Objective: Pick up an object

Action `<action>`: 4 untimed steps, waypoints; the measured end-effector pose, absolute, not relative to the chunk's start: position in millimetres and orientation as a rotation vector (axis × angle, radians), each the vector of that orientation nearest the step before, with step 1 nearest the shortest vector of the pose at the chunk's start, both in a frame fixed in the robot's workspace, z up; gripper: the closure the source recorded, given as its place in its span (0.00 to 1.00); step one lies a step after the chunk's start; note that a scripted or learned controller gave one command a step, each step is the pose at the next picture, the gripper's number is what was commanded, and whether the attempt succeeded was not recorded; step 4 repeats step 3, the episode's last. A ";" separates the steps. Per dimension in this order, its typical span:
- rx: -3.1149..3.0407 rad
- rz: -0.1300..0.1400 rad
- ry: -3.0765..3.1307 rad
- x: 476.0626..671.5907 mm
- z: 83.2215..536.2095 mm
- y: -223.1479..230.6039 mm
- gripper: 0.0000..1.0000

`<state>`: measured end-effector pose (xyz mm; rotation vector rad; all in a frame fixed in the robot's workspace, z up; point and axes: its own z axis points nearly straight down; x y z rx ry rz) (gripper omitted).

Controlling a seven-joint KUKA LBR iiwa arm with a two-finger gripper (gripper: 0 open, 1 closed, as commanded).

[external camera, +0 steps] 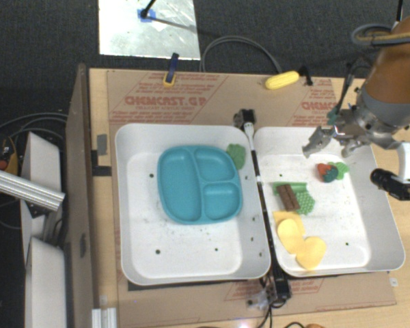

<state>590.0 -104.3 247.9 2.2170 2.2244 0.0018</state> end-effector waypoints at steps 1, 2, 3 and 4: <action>2.213 0.003 2.221 584.5 80.6 -83.7 0.00; 2.211 0.014 2.214 588.7 100.6 -85.0 1.00; 2.209 0.010 2.226 564.8 194.6 -53.6 1.00; 2.209 0.010 2.226 564.8 194.6 -53.6 1.00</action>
